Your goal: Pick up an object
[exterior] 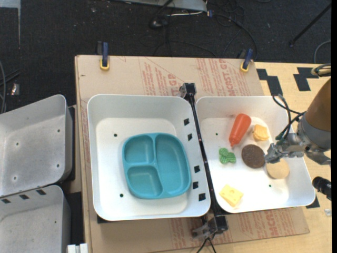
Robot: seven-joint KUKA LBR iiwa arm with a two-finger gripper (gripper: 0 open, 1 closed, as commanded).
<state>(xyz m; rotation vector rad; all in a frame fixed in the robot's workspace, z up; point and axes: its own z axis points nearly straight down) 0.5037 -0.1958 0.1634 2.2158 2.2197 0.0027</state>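
**Arm reaches into the right bin, gripper low among the toy food**

The grey arm (320, 121) with its orange band enters from the right edge and bends down over the right white plastic bin (295, 194). Its two-finger gripper (277, 153) sits low near the bin's right side; how far the fingers are spread, and whether they grasp anything, cannot be told.

To the gripper's left, well apart, the left white plastic bin (100, 115) holds a teal three-compartment tray (156, 165). The brown cardboard bench sheet (137, 78) behind carries red printed lettering, too faint to read.

Up and to the left of the gripper lies an orange plastic carrot (239, 128). Just beside it on the left is a dark brown round disc (253, 156); just below it, touching or nearly so, a pale tan round piece (278, 169). A yellow cheese wedge (231, 195) lies lower left, a small yellow-orange block (260, 133) just above-left, and a small green leafy piece (227, 155) further left.
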